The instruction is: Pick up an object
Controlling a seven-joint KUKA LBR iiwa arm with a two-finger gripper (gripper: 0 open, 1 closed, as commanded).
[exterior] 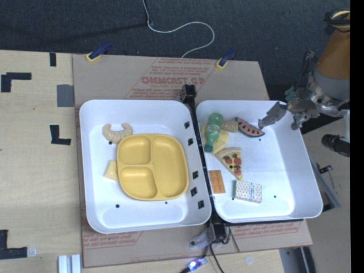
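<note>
My gripper (280,122) hangs over the upper right part of the right bin (296,169), open, with nothing between its fingers. Its left finger (269,118) points down toward a dark red watermelon slice (249,127), just to the slice's right. Further left lie a green bottle (213,131) and a small yellow piece (229,126). A pizza slice (231,160), an orange cracker (216,181) and a small white and blue box (248,191) lie lower in the same bin.
The left bin (94,203) holds a yellow divided plate (152,165), a tan croissant-shaped piece (116,132) and a yellow wedge (110,170). A black divider with clips (196,152) runs between the bins. The right bin's right half is bare white floor.
</note>
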